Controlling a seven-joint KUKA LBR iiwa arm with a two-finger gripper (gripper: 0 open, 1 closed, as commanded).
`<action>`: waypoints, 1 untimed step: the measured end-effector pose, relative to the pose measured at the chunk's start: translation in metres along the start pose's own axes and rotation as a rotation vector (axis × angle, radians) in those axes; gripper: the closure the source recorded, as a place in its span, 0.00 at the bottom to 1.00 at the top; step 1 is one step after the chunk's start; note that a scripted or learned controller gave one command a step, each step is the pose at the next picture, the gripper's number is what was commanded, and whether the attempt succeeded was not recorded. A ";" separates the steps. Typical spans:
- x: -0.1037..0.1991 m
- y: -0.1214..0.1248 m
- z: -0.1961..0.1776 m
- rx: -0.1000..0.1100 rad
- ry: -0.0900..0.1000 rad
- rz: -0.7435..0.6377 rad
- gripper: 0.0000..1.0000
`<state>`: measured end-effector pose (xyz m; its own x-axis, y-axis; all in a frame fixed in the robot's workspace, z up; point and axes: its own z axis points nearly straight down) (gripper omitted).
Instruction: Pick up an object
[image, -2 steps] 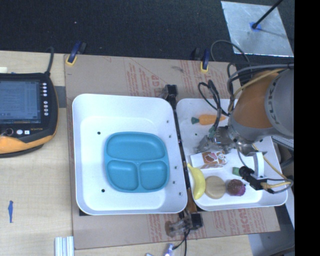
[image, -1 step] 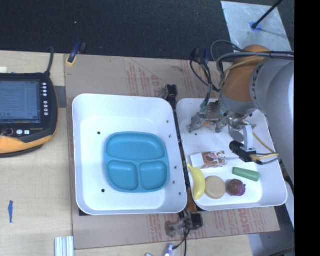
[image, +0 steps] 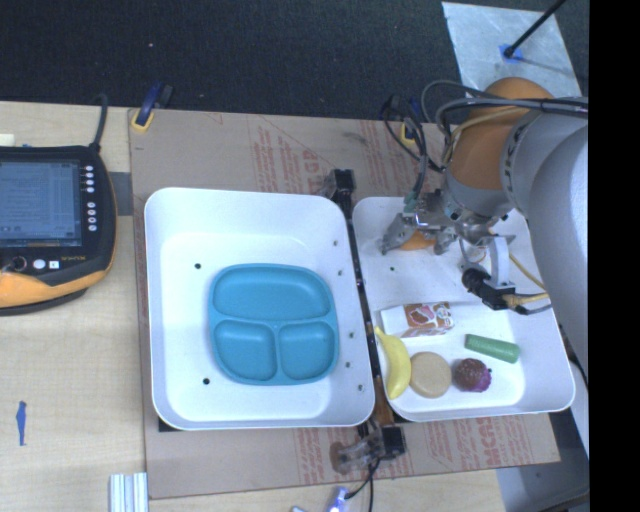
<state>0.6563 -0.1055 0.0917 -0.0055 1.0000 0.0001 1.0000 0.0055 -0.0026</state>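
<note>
- Reaching in from the right, the grey arm (image: 550, 170) with its orange band (image: 490, 130) hangs over the far end of the right bin (image: 545, 395).
- At its tip the hand (image: 420, 232) sits low in that bin's far left corner, close to the bin floor.
- Something orange (image: 425, 240) shows right at the hand; whether it lies between the fingers or just beneath them cannot be told, and neither can it be told if the hand is released or clenched.
- A black cable part (image: 485, 285) hangs under the wrist, above the middle of the right bin.
- Five things lie along the near end of the right bin, well apart from the hand.
- A small printed packet (image: 425, 319) lies flat, nearest the middle.
- A yellow banana (image: 396, 362) lies along the bin's left wall, just beside the packet's lower corner.
- A tan round disc (image: 431, 375) touches or nearly touches the banana on its right.
- A dark purple round thing (image: 472, 375) sits just right of the disc.
- A green cylinder (image: 491, 347) lies on its side above the purple thing, near the bin's right side.
- The left bin (image: 170, 300) holds a blue tray (image: 273, 322) with three compartments, lying flat near its middle.
- Both bins sit side by side on brown cardboard (image: 250, 150) laid on the counter (image: 60, 400).
- A control pad (image: 50, 225) with a lit screen rests on the counter, left of the bins.
</note>
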 end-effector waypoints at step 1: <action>-0.053 0.000 -0.043 -0.001 -0.001 0.003 0.00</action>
<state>0.6565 -0.1587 0.1350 -0.0021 1.0000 -0.0010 1.0000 0.0021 -0.0011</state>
